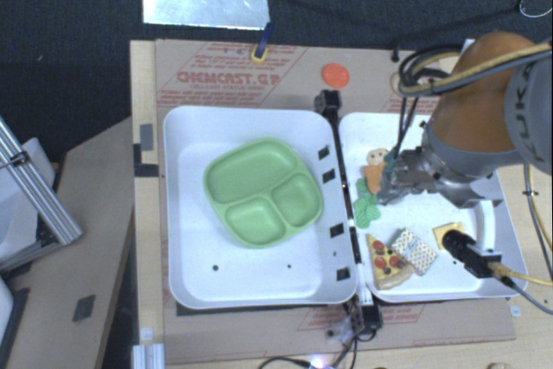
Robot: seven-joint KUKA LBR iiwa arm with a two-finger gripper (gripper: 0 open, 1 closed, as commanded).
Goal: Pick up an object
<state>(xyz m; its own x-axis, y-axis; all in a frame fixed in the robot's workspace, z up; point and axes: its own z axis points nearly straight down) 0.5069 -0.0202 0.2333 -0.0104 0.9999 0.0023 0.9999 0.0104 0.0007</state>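
Note:
My gripper (pixel 390 186) hangs low over the left part of the right bin (pixel 432 294), its dark fingers pointing down among the toys. An orange carrot-like toy (pixel 373 175) with a small tan face piece (pixel 376 156) lies just left of the fingers. A green leafy toy (pixel 367 210) sits below them by the bin's left wall. Nearer the front lie a pizza slice toy (pixel 389 262), a checkered white block (pixel 417 251) and a yellow piece (pixel 448 232). Nothing shows between the fingers.
The left bin (pixel 186 212) holds a green divided plate (pixel 263 191). A black divider (pixel 339 186) runs between the bins. An orange disc (pixel 335 76) lies on the cardboard behind them. The arm's bulky wrist (pixel 484 117) covers the right bin's back right.

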